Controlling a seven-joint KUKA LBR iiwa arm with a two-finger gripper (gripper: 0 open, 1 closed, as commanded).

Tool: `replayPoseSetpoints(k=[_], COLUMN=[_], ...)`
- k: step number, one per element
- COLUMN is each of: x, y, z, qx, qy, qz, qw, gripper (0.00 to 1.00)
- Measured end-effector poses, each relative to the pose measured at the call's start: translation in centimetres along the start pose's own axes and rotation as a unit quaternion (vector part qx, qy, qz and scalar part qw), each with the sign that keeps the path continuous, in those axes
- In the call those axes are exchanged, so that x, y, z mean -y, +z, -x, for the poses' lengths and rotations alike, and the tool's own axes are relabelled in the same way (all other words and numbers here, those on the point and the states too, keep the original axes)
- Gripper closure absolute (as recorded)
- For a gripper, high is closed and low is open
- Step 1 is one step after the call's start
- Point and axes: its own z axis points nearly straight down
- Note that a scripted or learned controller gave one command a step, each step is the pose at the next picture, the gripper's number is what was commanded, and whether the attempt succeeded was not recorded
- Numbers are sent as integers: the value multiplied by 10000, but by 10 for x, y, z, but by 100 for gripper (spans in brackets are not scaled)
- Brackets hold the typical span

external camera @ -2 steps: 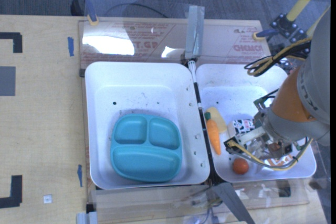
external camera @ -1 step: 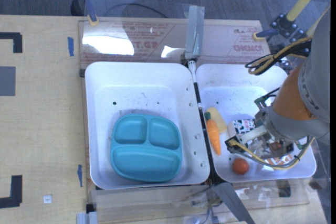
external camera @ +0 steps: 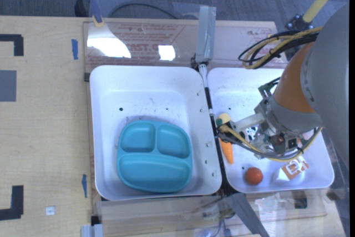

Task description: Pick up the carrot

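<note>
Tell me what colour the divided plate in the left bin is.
The plate is teal blue, plainest in the camera view.

The carrot [external camera: 227,152] was seen as a small orange piece, tapered toward its lower end. It was laid lengthwise beside the left wall of the right bin [external camera: 321,175].

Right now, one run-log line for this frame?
arm: over right bin | carrot: in right bin, by left wall, not lifted | tomato: near front | plate: left bin
</note>
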Motion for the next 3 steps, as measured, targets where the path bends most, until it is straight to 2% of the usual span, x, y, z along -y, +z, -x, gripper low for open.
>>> replayPoseSetpoints(k=[1,2,3], x=[38,37,-47], y=[1,1,1], z=[-32,-32,-54], qx=[17,19,16], qy=[-2,6,-1162], qz=[9,11,13], qw=[10000,10000,9932], gripper=[100,0,0])
